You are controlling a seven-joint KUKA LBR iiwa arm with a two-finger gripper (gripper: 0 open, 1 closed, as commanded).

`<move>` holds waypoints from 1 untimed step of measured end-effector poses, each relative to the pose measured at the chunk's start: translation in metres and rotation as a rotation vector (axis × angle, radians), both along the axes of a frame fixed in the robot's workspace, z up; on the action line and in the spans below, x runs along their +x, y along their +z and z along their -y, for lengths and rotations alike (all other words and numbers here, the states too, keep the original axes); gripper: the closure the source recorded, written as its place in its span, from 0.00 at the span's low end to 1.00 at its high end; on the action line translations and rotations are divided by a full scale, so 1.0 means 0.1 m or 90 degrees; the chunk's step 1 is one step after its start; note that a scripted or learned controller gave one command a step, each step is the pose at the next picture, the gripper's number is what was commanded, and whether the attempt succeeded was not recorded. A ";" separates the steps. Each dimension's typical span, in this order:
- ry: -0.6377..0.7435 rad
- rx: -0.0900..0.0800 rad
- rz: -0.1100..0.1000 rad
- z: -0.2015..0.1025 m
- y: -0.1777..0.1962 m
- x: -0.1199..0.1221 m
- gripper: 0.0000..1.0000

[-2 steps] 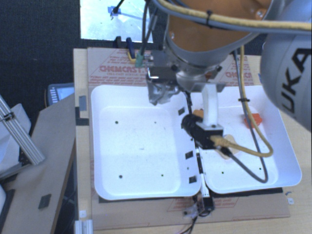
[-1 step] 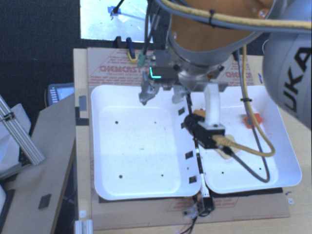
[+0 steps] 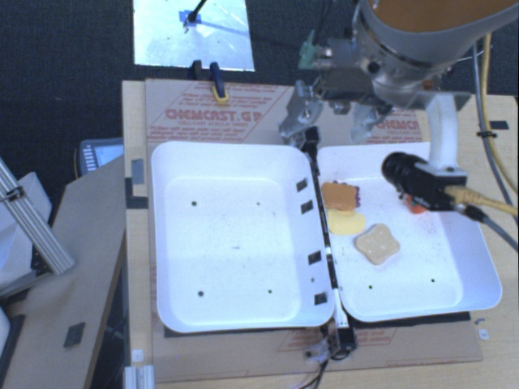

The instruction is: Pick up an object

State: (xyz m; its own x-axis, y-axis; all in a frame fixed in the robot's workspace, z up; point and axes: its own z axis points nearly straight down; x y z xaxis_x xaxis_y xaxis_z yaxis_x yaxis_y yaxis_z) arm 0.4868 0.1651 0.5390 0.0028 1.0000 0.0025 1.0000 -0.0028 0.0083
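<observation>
Claw (image 3: 331, 125) above bins' back edge; toast (image 3: 377, 244) in right bin (image 3: 454, 290)

We see dark blue carpet (image 3: 65, 47) around the bench, with a shiny metal plate (image 3: 193, 23) lying on it beyond the bench's far edge. The bench top (image 3: 134, 217) is pale wood, covered by a printed brown cardboard sheet (image 3: 219, 112). Off the bench's left edge stands a lower tan surface (image 3: 73, 266), crossed by a slanted aluminium rail (image 3: 32, 225).
</observation>
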 end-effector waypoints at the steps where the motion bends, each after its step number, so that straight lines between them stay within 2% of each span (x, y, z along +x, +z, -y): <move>1: 0.007 -0.004 -0.012 -0.73 -1.55 0.51 0.00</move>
